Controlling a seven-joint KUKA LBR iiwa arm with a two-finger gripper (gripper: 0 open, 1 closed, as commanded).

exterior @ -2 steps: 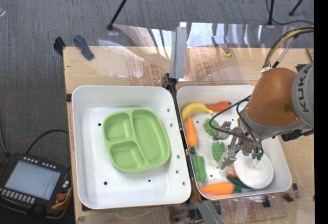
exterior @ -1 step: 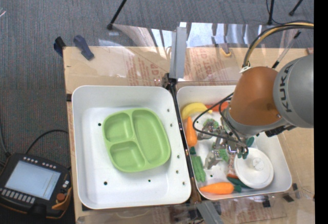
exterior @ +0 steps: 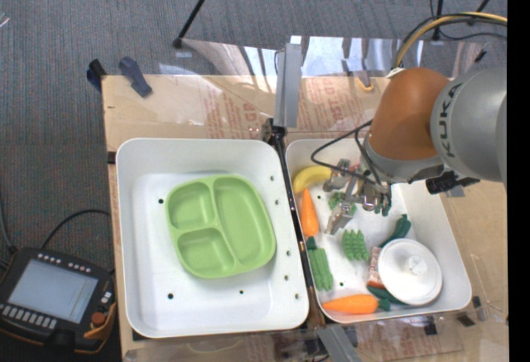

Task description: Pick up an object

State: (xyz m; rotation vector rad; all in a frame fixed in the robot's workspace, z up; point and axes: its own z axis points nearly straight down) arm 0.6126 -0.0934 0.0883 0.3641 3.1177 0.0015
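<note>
A: The arm reaches in from the right, and the gripper hangs over the right bin, its upper-left part. Jaws look apart, nothing between them.

B: Crowded bin. Trouble?

A: Plenty, I'd judge. The white lidded bowl fills the lower-right corner, an orange carrot runs along the left wall, and a banana sits in the top-left corner. A finger coming down could land on two things or skid off one.

B: Closest target?

A: The green spiky piece, just below the fingers. A second carrot lies against the bottom wall.

B: Room?

A: Tight at the walls. The left bin with its green divided plate has open floor.
</note>
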